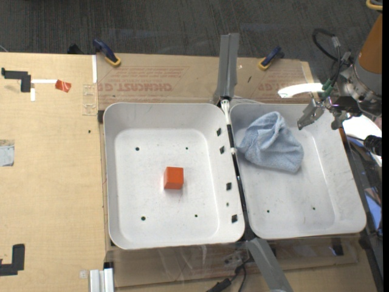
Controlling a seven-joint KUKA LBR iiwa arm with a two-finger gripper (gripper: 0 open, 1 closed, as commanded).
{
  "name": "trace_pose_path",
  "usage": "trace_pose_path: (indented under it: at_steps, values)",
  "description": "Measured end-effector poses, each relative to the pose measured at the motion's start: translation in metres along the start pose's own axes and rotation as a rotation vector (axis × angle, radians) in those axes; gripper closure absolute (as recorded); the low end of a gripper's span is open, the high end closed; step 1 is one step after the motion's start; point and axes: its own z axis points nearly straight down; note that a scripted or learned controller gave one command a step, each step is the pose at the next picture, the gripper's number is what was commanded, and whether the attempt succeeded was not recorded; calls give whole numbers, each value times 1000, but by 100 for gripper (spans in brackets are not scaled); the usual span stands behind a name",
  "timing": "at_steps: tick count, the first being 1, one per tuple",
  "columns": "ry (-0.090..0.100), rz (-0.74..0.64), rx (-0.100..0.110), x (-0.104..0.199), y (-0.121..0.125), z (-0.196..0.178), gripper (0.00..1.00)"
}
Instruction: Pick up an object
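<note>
An orange cube [174, 178] rests near the middle of the left bin [121, 224]. A crumpled light-blue cloth [270, 143] lies in the back left part of the right bin [340, 218]. My gripper [319, 121] hangs above the back right corner of the right bin, to the right of the cloth and apart from it. Its two dark fingers [304, 120] are spread apart with nothing between them.
A grey divider bar [228, 66] runs between the bins at the back. Clamps [106, 52] hold the cardboard behind the bins. Cables [331, 47] trail by the arm at the right. A wooden board [42, 175] lies left of the bins.
</note>
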Motion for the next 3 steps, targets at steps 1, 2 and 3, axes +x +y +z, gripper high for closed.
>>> trace_pose_path:
  at_steps: [1,2,3]
  values:
    - [0,-291,-1,-6,-27,147,0]
    - [-2,-365,-5,18,0,181,0]
    - [-3,-360,-5,16,0,171,100]
